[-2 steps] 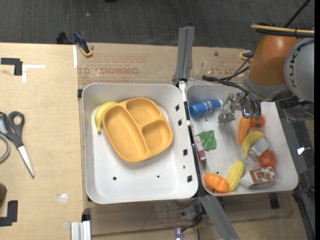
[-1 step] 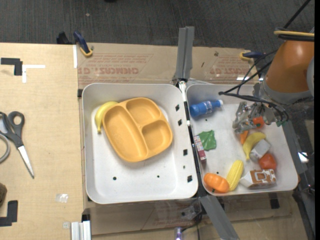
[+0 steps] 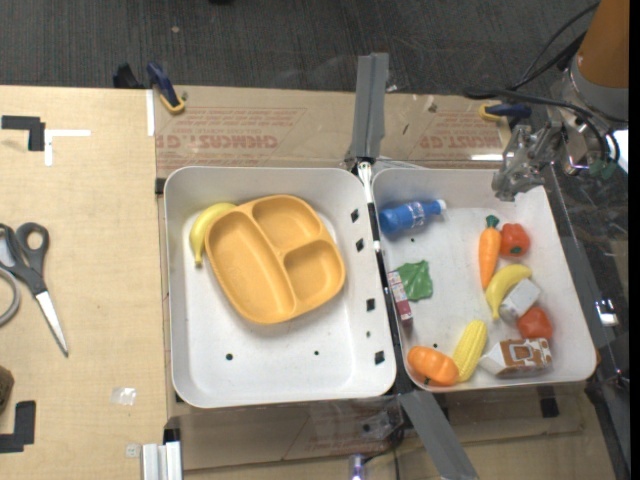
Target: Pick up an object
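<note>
Above the right bin's (image 3: 565, 268) far corner hang the jaws (grip state unclear), carrot (image 3: 487, 252) below.

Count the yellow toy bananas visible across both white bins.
2. One yellow toy banana lies in the left white bin, tucked against the orange divided plate; the other yellow banana lies in the right white bin, beside the orange carrot.

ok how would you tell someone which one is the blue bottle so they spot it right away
Start at the right-hand white bin, the one crowded with toy food. Look to its upper left corner, beside the divider between the bins: the blue plastic bottle lies there on its side, white cap pointing right. It is the bin's sole blue item; its neighbours are orange, yellow, red or green.
</note>
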